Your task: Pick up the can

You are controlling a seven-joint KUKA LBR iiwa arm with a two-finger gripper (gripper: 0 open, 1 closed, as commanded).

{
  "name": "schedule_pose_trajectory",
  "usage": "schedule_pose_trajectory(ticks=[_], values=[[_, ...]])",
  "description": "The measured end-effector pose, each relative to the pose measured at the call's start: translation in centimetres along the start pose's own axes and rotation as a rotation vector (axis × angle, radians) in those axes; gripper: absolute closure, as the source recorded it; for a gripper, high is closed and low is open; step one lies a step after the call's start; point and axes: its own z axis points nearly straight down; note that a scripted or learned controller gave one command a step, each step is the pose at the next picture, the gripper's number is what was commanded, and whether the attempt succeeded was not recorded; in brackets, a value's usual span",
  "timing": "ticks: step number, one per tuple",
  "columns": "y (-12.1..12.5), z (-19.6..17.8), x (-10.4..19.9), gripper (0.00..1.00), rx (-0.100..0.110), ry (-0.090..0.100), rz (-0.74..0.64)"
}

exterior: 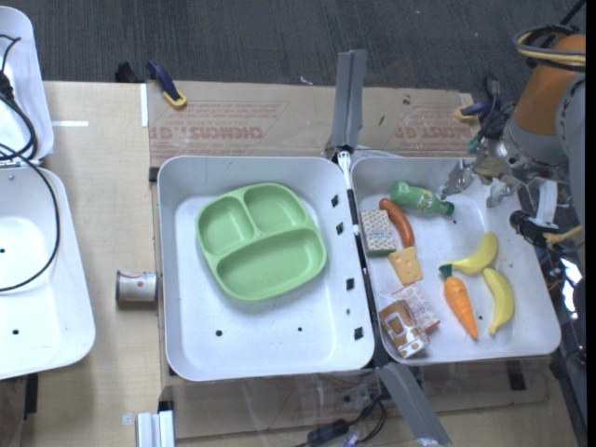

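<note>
The can (137,288) is a small silver cylinder lying on its side on the wooden bench, just outside the left wall of the left bin (177,277). My gripper (475,184) hangs far from it, over the back right corner of the right bin (535,343), close to a green bottle (419,198). Its two metal fingers stand apart, open, with nothing between them.
A green divided plate (264,240) lies in the left bin. The right bin also holds a sausage (398,222), a cracker (377,231), a cheese slice (406,265), a carrot (459,305), two bananas (478,254) and a snack packet (407,324). A white basin (37,277) stands left of the can.
</note>
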Motion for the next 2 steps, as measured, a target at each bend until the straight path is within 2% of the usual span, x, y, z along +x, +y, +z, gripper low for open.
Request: schedule_pose_trajectory(ticks=[1,2], values=[[-5.2,1.5,3.7,0.00,-0.003,-0.008,0.148],[-0.1,1.4,0.7,0.00,-0.002,-0.001,0.119]])
